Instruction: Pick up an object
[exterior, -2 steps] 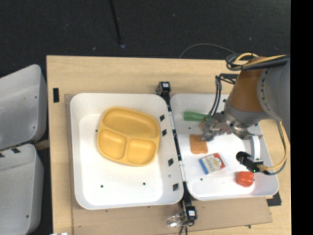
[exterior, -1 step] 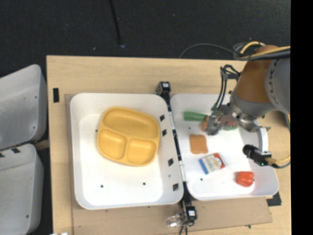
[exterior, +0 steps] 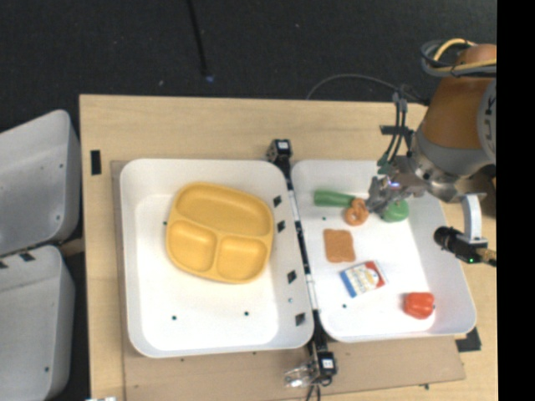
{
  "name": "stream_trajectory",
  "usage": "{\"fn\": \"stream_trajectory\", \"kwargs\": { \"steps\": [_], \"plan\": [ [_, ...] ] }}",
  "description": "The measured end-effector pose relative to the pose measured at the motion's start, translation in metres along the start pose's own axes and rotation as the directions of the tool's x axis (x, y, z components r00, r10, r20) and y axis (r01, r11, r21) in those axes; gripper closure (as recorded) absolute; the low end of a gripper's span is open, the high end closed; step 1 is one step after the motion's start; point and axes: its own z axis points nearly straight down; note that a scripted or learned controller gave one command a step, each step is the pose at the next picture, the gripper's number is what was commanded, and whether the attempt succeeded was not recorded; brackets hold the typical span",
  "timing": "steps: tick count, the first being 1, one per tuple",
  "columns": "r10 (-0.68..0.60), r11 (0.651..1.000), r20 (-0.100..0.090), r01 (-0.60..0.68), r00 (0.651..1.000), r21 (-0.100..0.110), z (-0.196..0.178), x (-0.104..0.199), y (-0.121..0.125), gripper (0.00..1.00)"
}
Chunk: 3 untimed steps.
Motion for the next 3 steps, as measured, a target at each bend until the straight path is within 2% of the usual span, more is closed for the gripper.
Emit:
{"fn": "stream_trajectory", "kwargs": {
  "steps": [1,2,3],
  "plan": [
    [-0.001,1.0,-0.001,0.001,1.0,0.005,0.001,0.0,0.001,1.0],
    [-0.003,1.0,-0.003,0.003,1.0,0.006,-0.001,0.049,0.001,1.0],
    [-0.003,1.0,-0.002,0.003,1.0,0.004,-0.007,0.09,0.014,1.0]
  ]
}}
